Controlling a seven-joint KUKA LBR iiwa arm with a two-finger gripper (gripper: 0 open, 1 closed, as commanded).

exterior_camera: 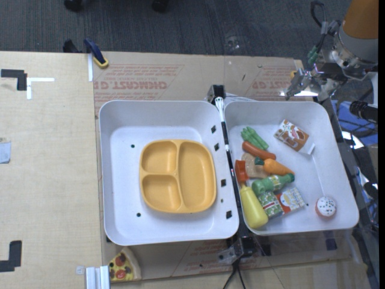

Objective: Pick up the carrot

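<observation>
The carrot (278,167), a short orange cone, lies in the right bin (337,161) near its middle, among a cluster of toy foods. A longer red-orange piece (257,150) lies just left of and above it, and a green vegetable (255,138) sits beyond that. My gripper (309,89) hangs above the right bin's far rim, well up and to the right of the carrot. Its fingers look spread with nothing between them.
Close to the carrot are a green bottle (267,186), a yellow bottle (252,208) and a small box (292,199). A snack packet (292,135) and a round white piece (325,207) lie apart. The left bin (114,161) holds a yellow divided plate (178,176).
</observation>
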